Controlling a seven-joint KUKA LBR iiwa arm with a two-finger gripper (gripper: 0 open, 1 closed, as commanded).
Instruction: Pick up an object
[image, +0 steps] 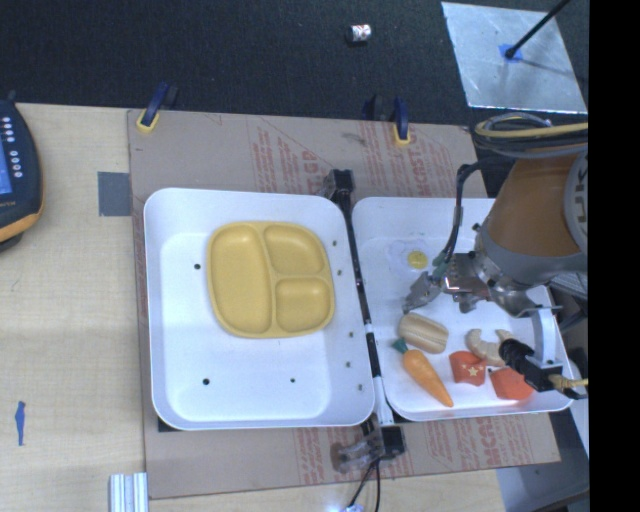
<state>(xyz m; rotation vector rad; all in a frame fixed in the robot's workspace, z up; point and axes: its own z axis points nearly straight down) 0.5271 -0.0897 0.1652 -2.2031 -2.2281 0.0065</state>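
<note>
Camera view: faint red print on cardboard sheet (300, 160), letters unreadable.

Grey arm from right, end effector (425, 292) lowered, fingers apart

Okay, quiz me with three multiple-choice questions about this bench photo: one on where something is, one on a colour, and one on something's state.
1. Where does the divided tray lie?
A. left bin
B. right bin
C. on the cardboard

2. What colour is the divided tray?
A. red
B. yellow
C. blue

3. How does the carrot rest?
A. standing upright
B. lifted between the tool's fingers
C. lying flat in the right bin

Answers:
1 A, the tray sits inside the left bin.
2 B, it is pale yellow all over.
3 C, the carrot lies on the bin floor below the tool, beside the bread roll.
</note>
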